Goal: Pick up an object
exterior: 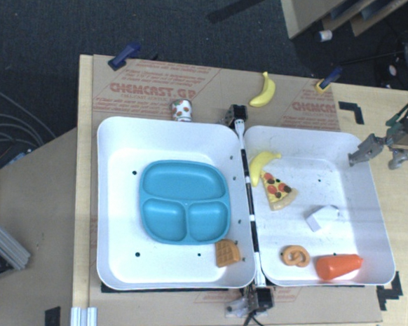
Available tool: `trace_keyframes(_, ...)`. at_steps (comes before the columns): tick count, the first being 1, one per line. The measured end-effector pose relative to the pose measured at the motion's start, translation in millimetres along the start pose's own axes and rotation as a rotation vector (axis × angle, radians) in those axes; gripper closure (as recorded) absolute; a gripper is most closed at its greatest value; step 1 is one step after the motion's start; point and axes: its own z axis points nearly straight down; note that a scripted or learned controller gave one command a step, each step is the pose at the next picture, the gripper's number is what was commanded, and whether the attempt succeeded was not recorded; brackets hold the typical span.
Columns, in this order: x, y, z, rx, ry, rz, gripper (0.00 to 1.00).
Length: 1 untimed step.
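Nothing has been picked up yet. All the toys lie in the bins or on the bench, so the whole job is left to do.

The left bin (pixel 111 186) fills the left and middle of the picture. In it sits a blue plate (pixel 184 201) with three parts. Just beside the plate, at the lower right of this bin, lies a small brown waffle (pixel 227 253).

Above the bins, on the bare bench, a tiny spotted toy (pixel 182 110) sits near the top middle, and a yellow banana (pixel 263 92) lies to its right.

The right bin (pixel 376 207) holds the most things. Near its upper left is another yellow banana toy (pixel 261 164), touching or almost touching a pizza slice (pixel 280 191) just below it. In the middle lies a small white block (pixel 320 218). At the bottom sit a brown pretzel (pixel 296 256) and, just beside it, an orange carrot (pixel 336 265).

The claw (pixel 381 151) is at the far right, by the upper right corner of the right bin. Its two fingers are spread wide, and nothing is between them. It is well apart from every toy. The white block looks like the nearest one to go for.
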Motion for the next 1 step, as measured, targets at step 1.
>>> trace_keyframes(1, 13.1, 13.6, 138.1, 0.003, 0.001, -0.001, 0.00)
